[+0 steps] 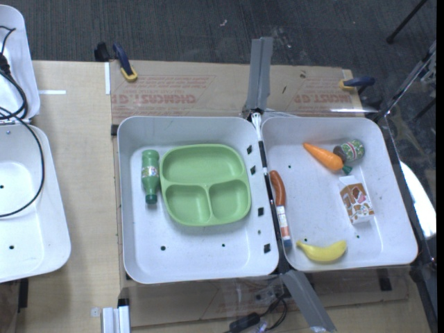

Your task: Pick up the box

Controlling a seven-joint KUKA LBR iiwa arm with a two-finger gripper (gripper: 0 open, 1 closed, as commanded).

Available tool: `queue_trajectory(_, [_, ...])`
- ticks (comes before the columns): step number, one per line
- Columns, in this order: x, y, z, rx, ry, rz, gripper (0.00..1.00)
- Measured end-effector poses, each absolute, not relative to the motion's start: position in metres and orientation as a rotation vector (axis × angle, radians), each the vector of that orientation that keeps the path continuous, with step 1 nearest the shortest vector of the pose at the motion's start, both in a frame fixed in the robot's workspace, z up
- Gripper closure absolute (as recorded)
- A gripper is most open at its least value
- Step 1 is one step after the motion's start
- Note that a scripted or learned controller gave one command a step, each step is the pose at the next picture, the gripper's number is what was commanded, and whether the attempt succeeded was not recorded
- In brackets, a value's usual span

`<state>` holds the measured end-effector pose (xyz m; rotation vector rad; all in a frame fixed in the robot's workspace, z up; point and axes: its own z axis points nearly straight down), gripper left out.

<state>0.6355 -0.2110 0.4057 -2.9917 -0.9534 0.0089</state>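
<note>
The box [356, 201] is a small white carton with a red and brown picture on it. It lies flat in the right part of the right bin [316, 189], just below a small green can [349, 150] and an orange carrot [323, 156].
The right bin also holds a yellow banana [322, 251] near its front and a hot dog [277, 186] and a marker [284, 227] along its left wall. In the left bin [139, 248] sit a green divided plate [205, 184] and a green bottle [150, 175].
</note>
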Motion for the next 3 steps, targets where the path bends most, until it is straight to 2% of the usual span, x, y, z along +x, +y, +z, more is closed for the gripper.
queue_trajectory(1, [0.652, -0.2211, 0.4401, -3.044, -0.774, 0.006, 1.0])
queue_trajectory(2, [0.6431, -0.2221, 0.4395, -3.065, -0.679, 0.008, 1.0])
queue_trajectory(3, [0.648, -0.222, 0.4394, -3.083, -0.596, 0.007, 1.0])
